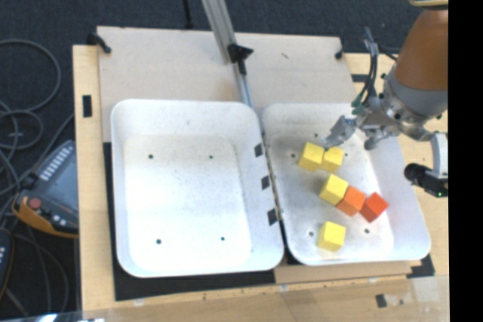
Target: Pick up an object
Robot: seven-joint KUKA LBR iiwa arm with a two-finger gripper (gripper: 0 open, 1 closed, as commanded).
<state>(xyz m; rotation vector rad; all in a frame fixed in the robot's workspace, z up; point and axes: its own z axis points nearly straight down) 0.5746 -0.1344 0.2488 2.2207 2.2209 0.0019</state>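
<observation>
In the right bin (302,121) lie several blocks. Two yellow blocks (311,156) sit side by side near the bin's middle. Below them a yellow block (333,188), an orange block (352,200) and a red block (373,206) form a slanted row. One more yellow block (330,235) rests near the front rim. My gripper (357,136) hovers over the bin's upper right part, just above and to the right of the yellow pair. Its fingers (339,132) are spread, open, with nothing between them.
The left bin (189,185) stands beside the right one, a divider with black clips between them. A slanted aluminium bar (215,4) rises from the back of the bench. Cables and a pendant lie on the floor at left.
</observation>
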